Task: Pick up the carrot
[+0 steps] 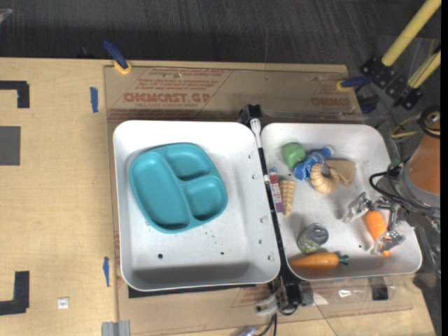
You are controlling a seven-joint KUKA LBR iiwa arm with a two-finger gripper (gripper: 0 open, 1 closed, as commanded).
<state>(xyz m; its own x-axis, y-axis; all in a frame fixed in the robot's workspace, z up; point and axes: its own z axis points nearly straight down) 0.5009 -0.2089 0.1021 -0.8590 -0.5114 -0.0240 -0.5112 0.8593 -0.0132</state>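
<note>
In the right bin (364, 135), the carrot (318, 260) lies along the near wall. The gripper (376, 224) hangs low just right of it, not above it. I cannot tell whether the jaws are open or closed.

teal divided tray (178, 186), green toy (293, 152), croissant (323, 178), perhaps a tin (312, 237)

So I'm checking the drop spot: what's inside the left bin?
The left bin holds a teal divided tray, its three compartments bare. A few dark specks lie on the bin floor beside it. Anything under the tray is covered.
</note>
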